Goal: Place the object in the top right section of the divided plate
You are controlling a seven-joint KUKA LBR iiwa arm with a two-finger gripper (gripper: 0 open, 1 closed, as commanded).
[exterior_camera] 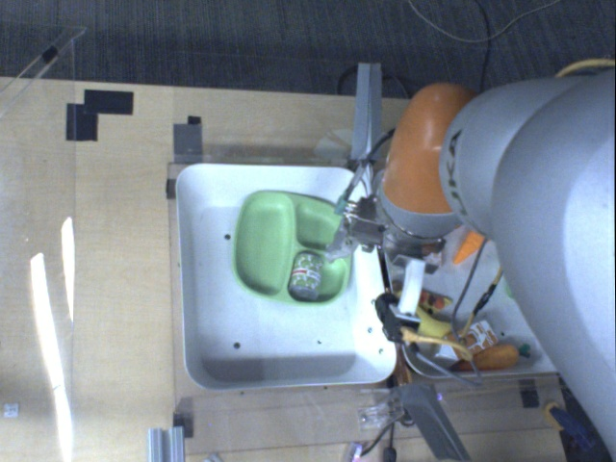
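Observation:
The green divided plate (265, 243) lies in the left white bin (207, 287), toward its far right part. A small clear jar with a label (306, 276) lies on its side in the plate's near right section, touching the ridge to the large left section. My gripper (344, 227) hangs over the plate's right rim, at the edge of the far right section, just up and right of the jar. Nothing shows between its tips. The grey arm with its orange band (423, 152) covers the strip between the two bins.
The right bin (539, 359) is largely hidden under the arm; it holds a yellow banana-like piece (430, 330), an orange carrot-like piece (491, 357) and other small items. A metal post (368, 94) stands behind the bins. A cable (462, 8) lies on the dark floor.

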